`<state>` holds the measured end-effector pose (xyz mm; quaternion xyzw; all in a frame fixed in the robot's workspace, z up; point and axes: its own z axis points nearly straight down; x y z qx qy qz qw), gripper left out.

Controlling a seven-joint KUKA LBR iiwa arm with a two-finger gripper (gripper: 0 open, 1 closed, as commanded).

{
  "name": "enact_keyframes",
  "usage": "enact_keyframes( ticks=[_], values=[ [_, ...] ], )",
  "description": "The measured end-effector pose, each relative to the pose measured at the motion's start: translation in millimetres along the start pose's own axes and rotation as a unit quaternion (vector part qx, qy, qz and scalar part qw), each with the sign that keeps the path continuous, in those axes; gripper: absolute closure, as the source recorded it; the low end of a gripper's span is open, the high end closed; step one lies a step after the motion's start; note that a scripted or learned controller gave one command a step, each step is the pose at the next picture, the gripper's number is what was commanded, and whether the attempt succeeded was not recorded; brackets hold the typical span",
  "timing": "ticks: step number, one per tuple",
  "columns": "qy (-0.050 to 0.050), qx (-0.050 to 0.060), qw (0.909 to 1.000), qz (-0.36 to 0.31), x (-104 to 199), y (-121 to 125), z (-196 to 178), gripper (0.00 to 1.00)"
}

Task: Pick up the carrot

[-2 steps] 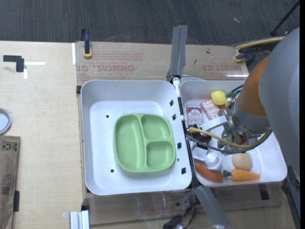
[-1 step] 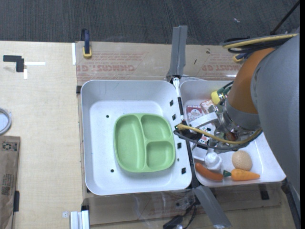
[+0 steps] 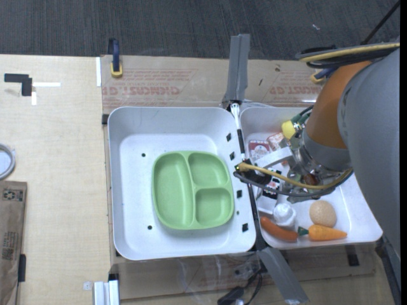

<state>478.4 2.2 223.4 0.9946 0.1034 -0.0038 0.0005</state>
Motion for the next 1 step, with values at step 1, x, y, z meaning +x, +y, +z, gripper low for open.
enact_keyframes(
  ticks=[1],
  values=[
    [0.001, 0.000, 1.0000, 0.003, 1.1, 7.5, 1.9, 1.00]
  ],
)
